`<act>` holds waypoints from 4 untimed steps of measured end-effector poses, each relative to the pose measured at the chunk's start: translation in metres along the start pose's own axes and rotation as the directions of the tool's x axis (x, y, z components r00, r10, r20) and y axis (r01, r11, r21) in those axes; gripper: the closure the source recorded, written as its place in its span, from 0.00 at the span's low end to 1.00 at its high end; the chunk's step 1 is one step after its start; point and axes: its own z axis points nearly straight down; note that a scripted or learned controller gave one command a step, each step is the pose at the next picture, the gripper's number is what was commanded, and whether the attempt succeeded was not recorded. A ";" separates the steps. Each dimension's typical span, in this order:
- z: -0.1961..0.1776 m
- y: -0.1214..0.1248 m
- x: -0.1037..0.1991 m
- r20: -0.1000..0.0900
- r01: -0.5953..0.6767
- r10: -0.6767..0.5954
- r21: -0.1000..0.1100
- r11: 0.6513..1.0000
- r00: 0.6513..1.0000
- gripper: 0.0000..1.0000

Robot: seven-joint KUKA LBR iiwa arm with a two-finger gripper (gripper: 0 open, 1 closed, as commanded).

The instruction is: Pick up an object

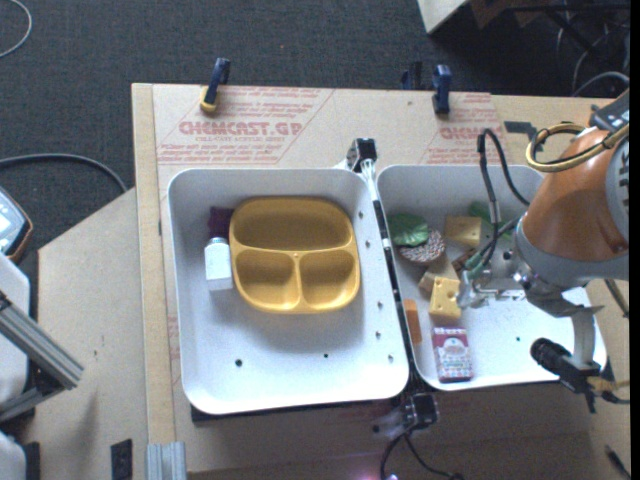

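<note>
table (300,118): pale board, clamped at the far edge, printed in red "chemcast gp"; the smaller red lines under it are too fine to read.

left shallow white plastic bin (290,368): holds a yellow three-compartment plastic tray (294,253); a small white bottle (218,264) touches the tray's left rim, a dark maroon item (220,218) lies just behind the bottle.

right shallow white plastic bin (510,353): holds the candidate things for the pick.

grey arm with orange band (575,218): reaches in from the right, over the right bin.

tool (482,286): low over the middle of the right bin; whether it is released, clenched or grasping cannot be told, since nothing is seen clearly between its tips.

red and white rectangular packet (453,351): flat on the bin floor, near the tool and toward the front edge, long axis running front to back; label print unreadable.

yellow wedge-shaped block (443,294): just beside the tool, on its left; judged the nearest pick.

second yellow block (463,230), green round item (408,230), brown speckled item (424,250): behind and left of the tool.

thin orange stick (412,320): along the bin's left wall.
</note>
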 end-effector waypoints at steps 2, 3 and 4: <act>-0.081 0.009 0.003 0.000 0.000 0.000 0.000 1.000 1.000 1.00; -0.081 0.063 0.028 0.000 0.004 -0.004 -0.001 1.000 1.000 1.00; -0.086 0.114 0.064 -0.001 0.004 -0.004 -0.001 1.000 1.000 1.00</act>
